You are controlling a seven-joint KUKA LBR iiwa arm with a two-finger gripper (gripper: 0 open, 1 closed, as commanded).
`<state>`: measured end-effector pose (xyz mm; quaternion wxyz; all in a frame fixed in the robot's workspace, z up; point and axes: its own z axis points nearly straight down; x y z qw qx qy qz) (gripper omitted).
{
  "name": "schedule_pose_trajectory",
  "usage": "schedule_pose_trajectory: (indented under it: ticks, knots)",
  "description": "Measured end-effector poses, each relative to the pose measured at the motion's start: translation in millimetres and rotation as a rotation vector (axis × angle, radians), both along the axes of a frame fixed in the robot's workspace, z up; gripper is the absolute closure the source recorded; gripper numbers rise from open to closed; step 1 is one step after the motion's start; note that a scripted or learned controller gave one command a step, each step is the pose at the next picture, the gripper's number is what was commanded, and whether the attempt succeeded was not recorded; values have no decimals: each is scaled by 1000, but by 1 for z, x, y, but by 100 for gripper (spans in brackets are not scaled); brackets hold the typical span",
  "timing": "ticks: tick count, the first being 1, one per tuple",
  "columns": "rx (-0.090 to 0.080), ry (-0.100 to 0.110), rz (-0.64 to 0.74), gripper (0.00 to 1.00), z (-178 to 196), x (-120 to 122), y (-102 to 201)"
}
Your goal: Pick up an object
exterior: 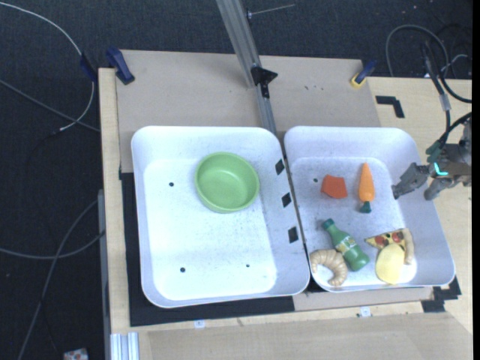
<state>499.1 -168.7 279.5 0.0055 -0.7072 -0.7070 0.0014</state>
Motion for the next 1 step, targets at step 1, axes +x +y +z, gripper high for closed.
schedule_pose_trajectory:
  ticks: [1]
  knots:
    - [0, -3, 0, 0, 2, 0, 0]
